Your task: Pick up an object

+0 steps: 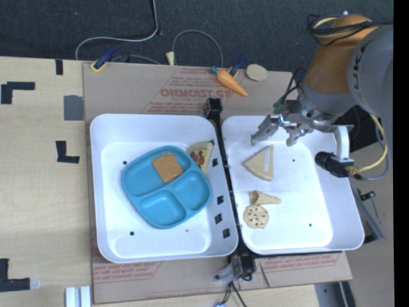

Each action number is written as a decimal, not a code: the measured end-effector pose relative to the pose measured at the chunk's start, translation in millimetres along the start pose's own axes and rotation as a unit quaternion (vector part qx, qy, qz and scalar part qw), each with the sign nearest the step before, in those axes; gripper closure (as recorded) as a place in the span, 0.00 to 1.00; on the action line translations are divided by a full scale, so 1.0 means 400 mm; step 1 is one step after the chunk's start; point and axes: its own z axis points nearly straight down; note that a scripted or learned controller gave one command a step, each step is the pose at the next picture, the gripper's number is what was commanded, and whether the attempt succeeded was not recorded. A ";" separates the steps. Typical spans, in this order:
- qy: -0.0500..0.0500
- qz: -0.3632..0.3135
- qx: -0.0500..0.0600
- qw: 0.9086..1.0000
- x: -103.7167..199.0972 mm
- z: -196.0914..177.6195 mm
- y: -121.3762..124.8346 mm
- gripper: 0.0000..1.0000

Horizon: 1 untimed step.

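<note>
My gripper [278, 133] hangs over the back of the right bin [332, 229], its two fingers spread apart with nothing between them. Just below it lies a pale cheese-like wedge [261, 164]. Nearer the front of that bin sit a small tan chip [264, 198] and a round chocolate-chip cookie [256, 217]. In the left bin [108, 235] a blue sectioned plate [167, 190] carries a brown toast square [168, 167], and a pizza-slice toy [202, 153] lies by the plate's far right corner.
An orange carrot toy [231, 82] and a beige round piece [256, 73] rest on the cardboard behind the bins. Cables loop across the dark backdrop. A black divider clip [213, 110] sits between the bins at the back.
</note>
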 end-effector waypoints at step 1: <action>-0.001 0.001 0.003 1.000 -0.043 0.184 -0.009 0.00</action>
